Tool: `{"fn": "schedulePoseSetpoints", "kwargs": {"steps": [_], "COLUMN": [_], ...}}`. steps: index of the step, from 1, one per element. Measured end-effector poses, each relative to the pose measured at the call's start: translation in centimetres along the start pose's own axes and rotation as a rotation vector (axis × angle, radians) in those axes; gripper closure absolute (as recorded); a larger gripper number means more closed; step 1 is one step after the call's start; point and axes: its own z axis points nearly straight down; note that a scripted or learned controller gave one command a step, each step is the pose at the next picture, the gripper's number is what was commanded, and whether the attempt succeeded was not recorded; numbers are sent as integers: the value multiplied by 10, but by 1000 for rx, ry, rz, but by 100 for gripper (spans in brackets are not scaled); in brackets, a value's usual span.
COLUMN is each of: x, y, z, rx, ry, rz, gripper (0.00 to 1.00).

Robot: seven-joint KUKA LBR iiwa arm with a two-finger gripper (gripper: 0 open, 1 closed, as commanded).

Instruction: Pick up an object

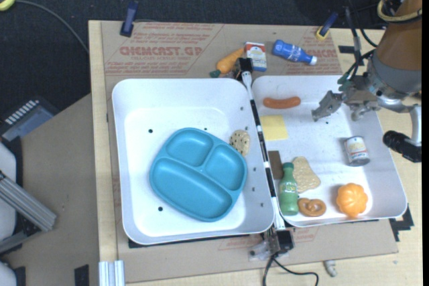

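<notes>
1. The can (pixel 356 150), a small grey tin, is my guess at the likeliest target; it stands in the right bin (pixel 395 187) near the right wall, below the pincer (pixel 342 106) and apart from it.
2. The pincer hovers over the upper part of that bin, and I cannot tell how it is set. Nothing is seen between its tips.
3. Other candidates in the same bin: a sausage (pixel 282 102) near the top wall, a yellow slice (pixel 273 127) just below it, a green bottle (pixel 288 188), a cracker-like piece (pixel 306 174) touching the bottle, a pretzel (pixel 312 207) and an orange pumpkin-like fruit (pixel 352 199).
4. The left bin (pixel 134 117) holds a blue divided tray (pixel 196 173) and a cookie (pixel 240 140) beside it.
5. Risks, as I judge them:
   - The can is round and smooth, so an off-centre close could roll or tip it away.
   - It stands close to the bin wall, so a tip may strike the wall on descent.
   - The slice lies flat, so the tips would probably scrape over it.
   - The bottle, cracker and pretzel lie crowded together, so a grasp there might nudge the neighbours or catch two at once.
   - The sausage is thin and close to the top wall, leaving little room to straddle it.
</notes>
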Motion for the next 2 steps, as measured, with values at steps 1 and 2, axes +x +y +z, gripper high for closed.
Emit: {"fn": "schedulePoseSetpoints", "kwargs": {"steps": [1, 2], "x": [-56, -79], "y": [-101, -62], "z": [43, 37], "rx": [3, -2], "ry": [0, -1], "rz": [3, 0], "gripper": [0, 0]}}
